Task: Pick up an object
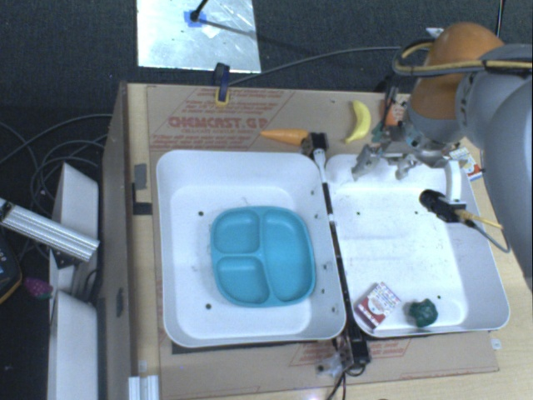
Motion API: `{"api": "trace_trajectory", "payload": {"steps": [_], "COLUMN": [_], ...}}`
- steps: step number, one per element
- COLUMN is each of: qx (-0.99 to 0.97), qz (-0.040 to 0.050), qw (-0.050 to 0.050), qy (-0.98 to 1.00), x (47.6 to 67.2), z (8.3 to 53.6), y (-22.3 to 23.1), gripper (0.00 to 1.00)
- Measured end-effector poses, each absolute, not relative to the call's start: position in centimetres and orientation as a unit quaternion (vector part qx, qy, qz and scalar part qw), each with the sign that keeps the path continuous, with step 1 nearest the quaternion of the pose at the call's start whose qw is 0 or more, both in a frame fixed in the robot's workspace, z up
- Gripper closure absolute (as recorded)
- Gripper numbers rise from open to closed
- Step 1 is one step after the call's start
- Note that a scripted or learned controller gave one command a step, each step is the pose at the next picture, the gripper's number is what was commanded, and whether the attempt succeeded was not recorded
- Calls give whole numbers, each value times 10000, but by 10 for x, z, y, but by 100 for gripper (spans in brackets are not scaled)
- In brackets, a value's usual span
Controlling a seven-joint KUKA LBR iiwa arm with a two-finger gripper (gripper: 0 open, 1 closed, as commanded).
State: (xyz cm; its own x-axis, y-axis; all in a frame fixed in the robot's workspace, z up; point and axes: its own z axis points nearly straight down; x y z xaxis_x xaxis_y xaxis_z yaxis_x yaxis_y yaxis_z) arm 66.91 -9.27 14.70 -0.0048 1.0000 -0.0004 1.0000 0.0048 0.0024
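My gripper (380, 171) hangs over the far left corner of the right bin (466, 265), fingers spread open with nothing between them. A red and white packet (376, 303) lies at the bin's near edge, and a small dark green object (422, 311) sits just right of it. Both are far from the gripper, toward the front. A yellow banana (360, 122) and an orange carrot (284, 137) lie on the cardboard behind the bins, with the banana just left of the wrist.
The left bin (187, 190) holds a blue divided plate (261, 254). A black divider strip (331, 223) runs between the bins. A black fitting with a cable (441, 205) sticks out from the arm over the right bin.
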Motion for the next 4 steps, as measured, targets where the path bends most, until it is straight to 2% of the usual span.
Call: {"api": "trace_trajectory", "payload": {"steps": [1, 2, 3, 4], "qx": [7054, 7065, 7068, 7055], "qz": [7, 12, 4, 6], "qw": [10, 25, 19, 3], "qy": [7088, 7077, 7074, 7087], "x": [669, 669, 669, 669], "z": [147, 208, 202, 174], "y": [-93, -126, -148, -120], "gripper": [0, 0, 0, 0]}}
